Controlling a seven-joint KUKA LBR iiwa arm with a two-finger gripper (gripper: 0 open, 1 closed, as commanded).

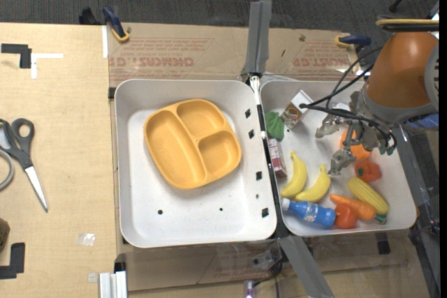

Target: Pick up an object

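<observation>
Near edge of the right bin [412, 213]: blue bottle [311, 213], carrot [353, 206], corn cob [368, 195], two bananas [305, 180] lying loose. Farther in, the gripper [340, 144] is hovering, fingers spread open, holding nothing. Approach step; next it needs lowering onto the bananas or corn. Left bin is holding a yellow divided plate [192, 143].

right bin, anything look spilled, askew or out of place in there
Nothing spilled. The toy food lies in a loose jumble: two bananas, corn, a carrot and a blue bottle on its side. The gripper hangs above them.
</observation>
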